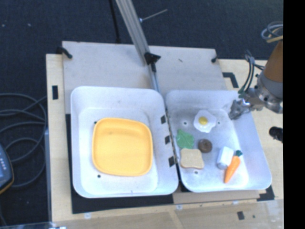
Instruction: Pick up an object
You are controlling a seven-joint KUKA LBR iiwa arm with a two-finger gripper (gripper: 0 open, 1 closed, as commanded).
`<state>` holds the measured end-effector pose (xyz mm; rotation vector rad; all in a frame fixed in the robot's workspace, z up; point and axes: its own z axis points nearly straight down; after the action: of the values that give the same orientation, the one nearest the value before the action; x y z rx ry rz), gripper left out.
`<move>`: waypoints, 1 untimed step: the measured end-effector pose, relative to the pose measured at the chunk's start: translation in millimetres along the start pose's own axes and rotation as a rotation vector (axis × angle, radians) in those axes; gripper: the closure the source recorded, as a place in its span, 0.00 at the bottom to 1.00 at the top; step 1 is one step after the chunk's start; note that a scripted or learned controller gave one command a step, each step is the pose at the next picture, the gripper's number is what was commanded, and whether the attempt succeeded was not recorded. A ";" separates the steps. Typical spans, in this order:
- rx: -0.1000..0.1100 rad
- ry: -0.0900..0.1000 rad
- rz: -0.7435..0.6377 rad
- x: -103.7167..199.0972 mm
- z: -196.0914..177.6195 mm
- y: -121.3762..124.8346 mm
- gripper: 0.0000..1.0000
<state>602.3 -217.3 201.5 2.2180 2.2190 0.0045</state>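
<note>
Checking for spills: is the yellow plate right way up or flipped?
Right way up: the yellow plate shows its raised rim and sunken middle.

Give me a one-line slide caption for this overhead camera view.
Grey arm's end effector hovers at the right white bin's upper edge above toy foods; a square yellow plate sits in the left white bin.

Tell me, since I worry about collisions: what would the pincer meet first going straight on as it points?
Probably the right bin's far right rim or the floor just inside it; the pincer hangs there, fried egg farther left. Depth is unclear.
</note>
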 end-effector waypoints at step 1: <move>0.001 0.000 0.000 -0.7 -39.2 0.9 1.00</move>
<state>603.0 -217.9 240.7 2.2186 2.2190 0.0037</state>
